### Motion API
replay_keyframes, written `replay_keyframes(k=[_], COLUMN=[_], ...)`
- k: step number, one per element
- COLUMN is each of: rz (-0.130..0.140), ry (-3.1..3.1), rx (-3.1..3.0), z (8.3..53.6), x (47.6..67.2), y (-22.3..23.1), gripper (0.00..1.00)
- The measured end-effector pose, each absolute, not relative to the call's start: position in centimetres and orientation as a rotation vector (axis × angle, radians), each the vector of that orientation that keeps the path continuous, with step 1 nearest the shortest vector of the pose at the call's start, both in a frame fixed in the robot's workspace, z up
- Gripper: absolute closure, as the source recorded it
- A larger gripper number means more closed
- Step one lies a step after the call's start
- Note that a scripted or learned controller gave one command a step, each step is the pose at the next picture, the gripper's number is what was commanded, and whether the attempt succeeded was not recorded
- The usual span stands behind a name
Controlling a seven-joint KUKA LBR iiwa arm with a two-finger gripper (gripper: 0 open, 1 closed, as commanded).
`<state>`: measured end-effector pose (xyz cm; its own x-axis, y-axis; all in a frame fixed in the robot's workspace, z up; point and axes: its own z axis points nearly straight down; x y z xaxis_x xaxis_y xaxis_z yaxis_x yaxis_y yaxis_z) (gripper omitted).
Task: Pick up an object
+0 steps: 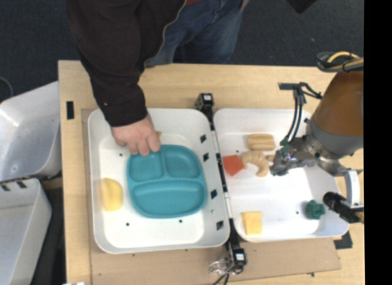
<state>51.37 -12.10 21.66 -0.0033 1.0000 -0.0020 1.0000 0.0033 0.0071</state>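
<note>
The right bin [275,216] holds a tan bread-like piece [260,141], a beige figure [257,161], an orange-red block [233,165], a yellow block [252,222] and a small green object [315,209]. My gripper [280,164] hangs low over the bin's middle, right beside the beige figure. Nothing shows between its fingers. In the left bin [110,228] lie a teal divided plate [166,181] and a yellow object [111,193].
A person in a dark jacket leans over the bench from the back; their hand [136,136] rests in the left bin at the plate's far-left corner. Black clips [214,149] line the seam between the bins. The arm's orange band [345,103] rises at the right.
</note>
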Motion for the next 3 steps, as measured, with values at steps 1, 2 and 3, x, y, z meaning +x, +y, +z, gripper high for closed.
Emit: replay_keyframes(k=[1,2,3], rz=[0.003,0.003,0.004], ry=[2.222,2.229,2.23], rx=[2.215,2.213,2.212], z=[24.1,24.3,24.5], x=[51.5,53.2,56.9], y=[-12.2,-7.6,-2.4], gripper=[1.0,1.0,1.0])
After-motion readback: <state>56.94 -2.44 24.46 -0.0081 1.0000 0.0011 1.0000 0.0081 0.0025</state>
